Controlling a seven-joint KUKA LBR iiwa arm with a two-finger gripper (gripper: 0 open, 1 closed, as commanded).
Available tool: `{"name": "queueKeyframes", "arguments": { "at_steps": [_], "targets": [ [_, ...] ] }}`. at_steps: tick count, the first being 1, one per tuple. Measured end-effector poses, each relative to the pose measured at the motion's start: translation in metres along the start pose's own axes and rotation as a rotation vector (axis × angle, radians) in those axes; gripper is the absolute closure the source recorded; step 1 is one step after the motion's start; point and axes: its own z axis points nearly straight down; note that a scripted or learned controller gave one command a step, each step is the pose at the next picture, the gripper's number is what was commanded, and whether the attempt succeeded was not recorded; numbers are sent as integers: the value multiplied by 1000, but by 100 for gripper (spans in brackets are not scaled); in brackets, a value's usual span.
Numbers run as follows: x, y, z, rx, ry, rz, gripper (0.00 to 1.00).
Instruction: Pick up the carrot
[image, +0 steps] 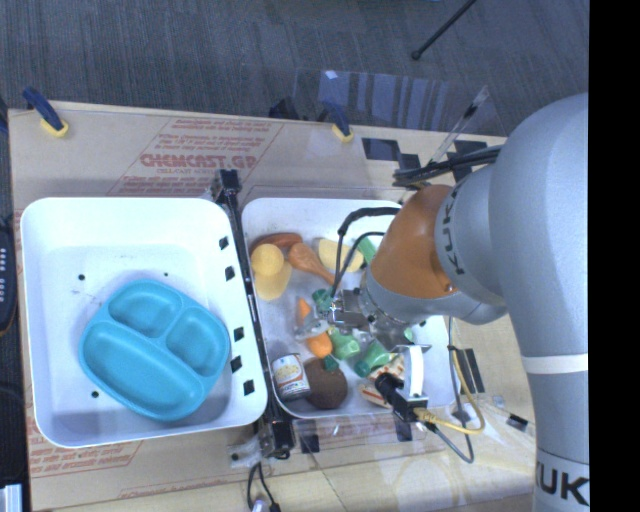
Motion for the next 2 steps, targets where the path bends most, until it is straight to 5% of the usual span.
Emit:
{"name": "queueKeyframes", "arguments": {
  "at_steps": [1,2],
  "targets": [
    [1,0,-9,7,0,-11,100],
    [69,-25,-103,-10,-1,27,100]
  ]
}}
